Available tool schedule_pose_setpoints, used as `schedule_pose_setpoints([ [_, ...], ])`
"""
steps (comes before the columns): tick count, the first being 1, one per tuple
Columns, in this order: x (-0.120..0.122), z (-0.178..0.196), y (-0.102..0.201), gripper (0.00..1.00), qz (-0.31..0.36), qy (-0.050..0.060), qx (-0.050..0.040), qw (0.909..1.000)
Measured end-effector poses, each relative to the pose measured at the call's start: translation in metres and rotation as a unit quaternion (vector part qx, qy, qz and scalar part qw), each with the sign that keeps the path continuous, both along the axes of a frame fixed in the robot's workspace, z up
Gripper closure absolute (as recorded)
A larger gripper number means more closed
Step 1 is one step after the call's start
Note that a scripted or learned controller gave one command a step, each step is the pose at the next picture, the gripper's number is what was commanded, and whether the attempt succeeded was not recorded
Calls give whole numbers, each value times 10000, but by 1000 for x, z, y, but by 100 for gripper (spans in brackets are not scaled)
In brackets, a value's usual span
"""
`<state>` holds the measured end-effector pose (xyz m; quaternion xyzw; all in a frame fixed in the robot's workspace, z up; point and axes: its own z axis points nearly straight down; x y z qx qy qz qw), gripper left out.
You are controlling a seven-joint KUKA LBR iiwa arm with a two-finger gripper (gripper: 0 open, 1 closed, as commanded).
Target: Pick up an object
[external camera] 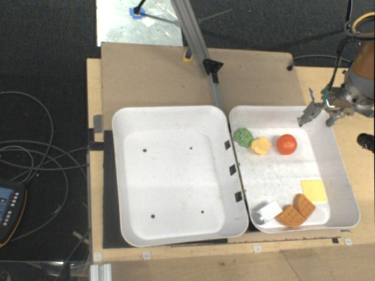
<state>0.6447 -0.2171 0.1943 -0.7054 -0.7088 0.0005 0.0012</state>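
Camera view: the bench (pixel 176 75) carries two shallow white bins set side by side, touching along their inner edges, where a few small black clips sit. The left bin (pixel 126 157) shows a bare white floor with four small dark dots. The right bin (pixel 334 168) holds all the objects.

Near its far edge lies a row of three: a green broccoli-like piece (pixel 243 137) closest to the dividing edge, a small yellow-orange lump (pixel 261 146) just beside it, and a red tomato-like ball (pixel 286 144) a little farther right, apart from the lump. Toward the near edge, a flat yellow square (pixel 314 190) lies by the right wall. Below it, two brown waffle-patterned pieces (pixel 297 211) overlap each other, and a small white block (pixel 269 211) rests just beside them on the left.

The arm (pixel 362 69) comes in from the right, its orange band visible above the grey wrist. The gripper (pixel 320 115) hangs over the far right corner of the right bin, up and to the right of the red ball and well apart from it. Its two dark fingers (pixel 307 115) are spread wide with nothing between them, so the jaws stand wide and carry no object.

No brand, label or readable writing can be made out on any object or bin.

A grey pole (pixel 190 22) slants across the top of the bench, and loose cables (pixel 35 151) lie on the dark floor to the left.
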Motion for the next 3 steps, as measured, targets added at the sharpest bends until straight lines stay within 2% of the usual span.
schedule_pose_setpoints([
  [1,1,3,0,0,10,-20,-11,10000],
  [2,1,-39,5,0,10,-6,-5,10000],
  [3,3,-101,8,0,11,6,-1,10000],
])
